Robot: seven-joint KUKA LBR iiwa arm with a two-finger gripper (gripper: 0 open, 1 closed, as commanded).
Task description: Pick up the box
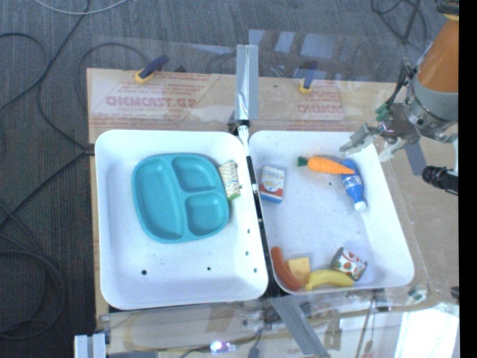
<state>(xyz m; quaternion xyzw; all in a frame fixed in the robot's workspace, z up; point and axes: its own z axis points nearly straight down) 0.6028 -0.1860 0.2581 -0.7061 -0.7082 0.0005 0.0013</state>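
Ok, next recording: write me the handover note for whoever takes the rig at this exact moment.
Gripper: open, holding nothing, above the right bin's far right corner, near the carrot and blue bottle.
Box: lying in the right bin, near its left wall, untouched.
Other items: can and banana at the right bin's near edge; teal tray in the left bin.
Done: nothing yet.
Left: move left over the box, come down, grasp, lift.

Box (272,183): printed card, matt. Bins (119,274): smooth white plastic. Tray (181,197): glossy teal plastic. Bench board (171,99): matt brown. Gripper (373,136): grey metal, beside the carrot (331,165).
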